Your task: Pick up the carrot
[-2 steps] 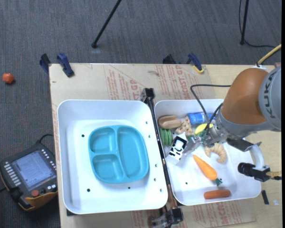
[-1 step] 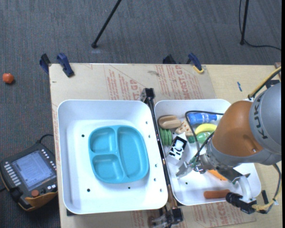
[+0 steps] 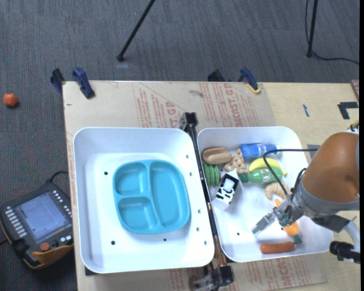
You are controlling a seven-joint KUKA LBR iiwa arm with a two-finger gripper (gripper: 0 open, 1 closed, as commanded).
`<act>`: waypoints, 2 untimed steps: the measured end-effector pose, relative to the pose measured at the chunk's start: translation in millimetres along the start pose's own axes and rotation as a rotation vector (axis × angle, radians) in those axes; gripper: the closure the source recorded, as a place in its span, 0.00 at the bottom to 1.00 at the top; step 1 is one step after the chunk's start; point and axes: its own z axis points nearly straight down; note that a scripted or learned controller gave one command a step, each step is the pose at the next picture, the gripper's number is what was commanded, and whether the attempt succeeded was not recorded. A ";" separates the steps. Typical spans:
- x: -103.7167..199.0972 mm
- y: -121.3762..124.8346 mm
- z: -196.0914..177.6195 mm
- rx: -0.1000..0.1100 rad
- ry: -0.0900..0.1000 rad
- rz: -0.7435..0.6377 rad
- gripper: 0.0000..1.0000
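From above, the hand (image 3: 278, 218) hangs low in the right bin (image 3: 230, 247), close to its front wall, one grey finger (image 3: 264, 223) jutting toward the bare white floor left of it; how wide it stands, I cannot tell. The carrot (image 3: 292, 228) lies just beside it, behind a sausage (image 3: 277, 247) hugging that wall. The left bin (image 3: 91, 162) carries a blue tray (image 3: 150, 196).
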 end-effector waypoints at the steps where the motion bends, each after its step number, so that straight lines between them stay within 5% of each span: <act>1: 7.5 60.8 0.7 0.000 0.000 -0.101 0.00; 2: 11.5 28.6 0.8 0.000 0.001 -0.275 0.00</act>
